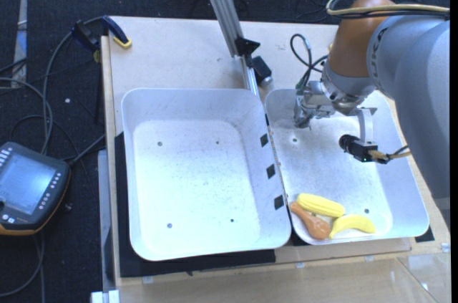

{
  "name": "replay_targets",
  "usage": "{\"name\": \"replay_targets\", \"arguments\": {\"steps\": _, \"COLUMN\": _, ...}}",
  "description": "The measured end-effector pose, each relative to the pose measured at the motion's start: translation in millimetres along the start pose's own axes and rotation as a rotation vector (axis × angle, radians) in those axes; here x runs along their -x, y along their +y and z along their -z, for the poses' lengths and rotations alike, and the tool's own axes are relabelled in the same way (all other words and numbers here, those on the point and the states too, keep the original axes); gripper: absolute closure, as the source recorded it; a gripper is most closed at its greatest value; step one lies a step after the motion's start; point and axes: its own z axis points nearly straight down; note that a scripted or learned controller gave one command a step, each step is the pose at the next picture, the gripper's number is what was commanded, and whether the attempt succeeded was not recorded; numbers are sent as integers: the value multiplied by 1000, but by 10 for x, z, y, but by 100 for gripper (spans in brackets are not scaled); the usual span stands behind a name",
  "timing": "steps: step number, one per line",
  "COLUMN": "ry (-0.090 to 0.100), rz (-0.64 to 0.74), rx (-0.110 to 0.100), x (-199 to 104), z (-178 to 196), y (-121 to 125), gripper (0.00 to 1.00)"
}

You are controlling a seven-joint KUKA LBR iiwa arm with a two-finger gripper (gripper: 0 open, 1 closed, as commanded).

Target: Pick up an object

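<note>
Corn (320, 205) lies at the right bin's (401, 172) near edge, touching a banana (353, 224) and carrot (313, 222), well apart from the gripper (304, 117), jaw state indeterminate, so descend centred on one item, avoiding its neighbours.

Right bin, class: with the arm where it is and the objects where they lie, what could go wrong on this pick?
1. The three objects, a yellow corn cob, a banana and an orange piece, touch in the right bin's near corner; fingers may catch two or push them apart.
2. They lie beside the bin wall, so the gripper, now at the far end, may strike the rim while descending.
</note>
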Motion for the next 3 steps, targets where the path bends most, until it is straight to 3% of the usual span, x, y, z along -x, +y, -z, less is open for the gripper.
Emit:
{"name": "replay_targets", "arguments": {"steps": 2, "ry": 0, "rz": 0, "rx": 3, "x": 5, "z": 963, "y": -81, "gripper": 100}}
{"name": "replay_targets", "arguments": {"steps": 3, "ry": 1, "rz": 3, "rx": -2, "x": -466, "z": 906, "y": -256, "gripper": 100}}
